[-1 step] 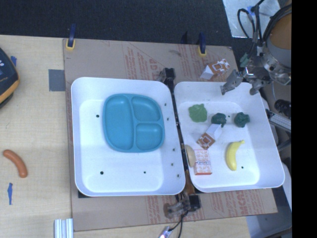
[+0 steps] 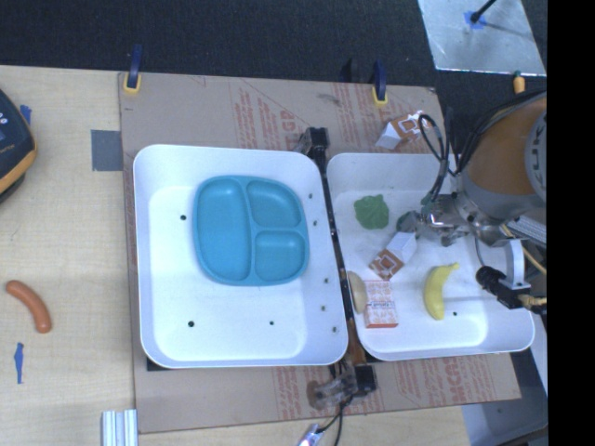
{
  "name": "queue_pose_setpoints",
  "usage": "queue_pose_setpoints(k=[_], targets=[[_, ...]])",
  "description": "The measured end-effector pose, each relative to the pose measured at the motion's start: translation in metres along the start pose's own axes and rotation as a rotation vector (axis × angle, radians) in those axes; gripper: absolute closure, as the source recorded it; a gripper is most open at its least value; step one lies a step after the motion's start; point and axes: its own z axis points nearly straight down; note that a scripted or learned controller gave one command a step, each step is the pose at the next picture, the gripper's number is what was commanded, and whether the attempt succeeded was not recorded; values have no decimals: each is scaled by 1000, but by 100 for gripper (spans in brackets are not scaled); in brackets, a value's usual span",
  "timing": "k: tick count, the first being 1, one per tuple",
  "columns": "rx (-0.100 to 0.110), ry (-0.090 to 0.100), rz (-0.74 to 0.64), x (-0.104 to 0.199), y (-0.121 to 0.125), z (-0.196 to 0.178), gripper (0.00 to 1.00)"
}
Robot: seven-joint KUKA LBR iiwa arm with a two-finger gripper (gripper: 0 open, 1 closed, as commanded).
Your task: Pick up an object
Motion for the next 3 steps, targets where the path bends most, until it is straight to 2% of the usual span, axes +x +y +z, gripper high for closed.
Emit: queue_pose_setpoints(k=[1,2,3], targets=[[-2,0,-2,45,65,1,0],[-3,-1,-2,70,75,1,0],[-4,0,1,42,75,-94,0]])
